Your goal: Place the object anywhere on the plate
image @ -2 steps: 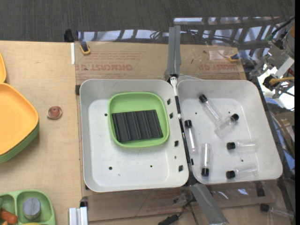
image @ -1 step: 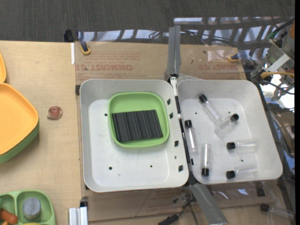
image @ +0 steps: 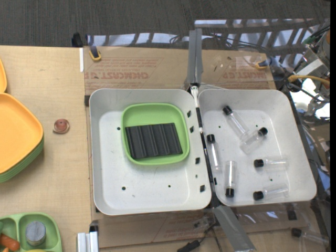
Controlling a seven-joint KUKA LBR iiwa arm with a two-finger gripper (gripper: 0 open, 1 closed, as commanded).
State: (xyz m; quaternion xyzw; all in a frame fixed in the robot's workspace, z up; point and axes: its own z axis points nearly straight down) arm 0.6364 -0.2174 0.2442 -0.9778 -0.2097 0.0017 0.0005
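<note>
A fixed overhead camera looks down at a slant on a light wooden bench (image: 47,77) bearing two shallow white plastic bins side by side, resting on flattened brown cardboard (image: 142,70). The left white bin (image: 105,188) holds a light green square plastic plate with rounded corners (image: 155,114), set in the bin's upper middle. On that plate lies a dark grey ribbed rectangular pad (image: 154,140), flat and covering most of the plate's inner surface. The right white bin (image: 294,140) holds six clear plastic tubes with black caps, scattered and lying on their sides. One tube (image: 232,118) lies at a slant near the top of the bin; a second (image: 253,137) lies just below and to its right; a third, thin one (image: 212,148) runs along the bin's left wall; a fourth (image: 230,178) lies upright in the picture near the bottom left; a fifth (image: 270,163) lies across at the right; a sixth (image: 270,194) lies near the bottom right corner. None of the tubes is on the plate. The arm's gripper cannot be made out, so whether its jaws are open or closed cannot be told. On the bench at the far left sits a stack of orange plates (image: 18,135), with a small reddish round knob (image: 61,125) beside it, and a green divided tray (image: 29,232) at the bottom left corner.
</note>
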